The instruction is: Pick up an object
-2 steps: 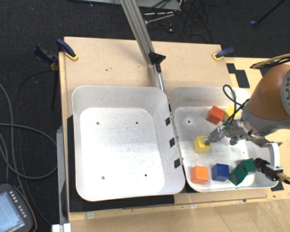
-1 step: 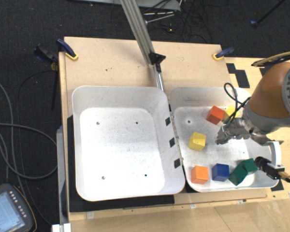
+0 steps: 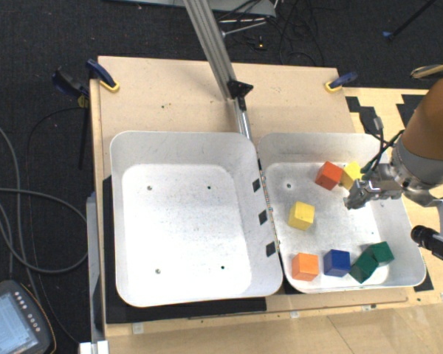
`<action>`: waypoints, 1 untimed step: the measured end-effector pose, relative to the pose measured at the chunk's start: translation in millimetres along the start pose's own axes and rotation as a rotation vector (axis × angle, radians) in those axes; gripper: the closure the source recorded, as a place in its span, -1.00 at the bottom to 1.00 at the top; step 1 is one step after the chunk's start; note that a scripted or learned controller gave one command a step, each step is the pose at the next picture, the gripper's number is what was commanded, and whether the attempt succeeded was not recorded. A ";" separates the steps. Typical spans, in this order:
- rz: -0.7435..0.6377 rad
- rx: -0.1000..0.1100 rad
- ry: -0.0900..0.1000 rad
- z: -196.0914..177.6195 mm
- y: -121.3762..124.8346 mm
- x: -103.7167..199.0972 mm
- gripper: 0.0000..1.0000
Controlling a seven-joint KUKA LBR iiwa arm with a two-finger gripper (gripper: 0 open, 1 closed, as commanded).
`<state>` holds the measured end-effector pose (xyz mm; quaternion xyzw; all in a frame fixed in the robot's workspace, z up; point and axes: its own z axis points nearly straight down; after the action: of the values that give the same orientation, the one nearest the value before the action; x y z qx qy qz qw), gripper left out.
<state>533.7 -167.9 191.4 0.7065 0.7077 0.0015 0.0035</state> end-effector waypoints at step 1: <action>-0.001 0.002 0.001 -24.9 1.7 -0.4 1.00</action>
<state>535.1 -168.3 216.3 0.7063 0.7079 0.0011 0.0024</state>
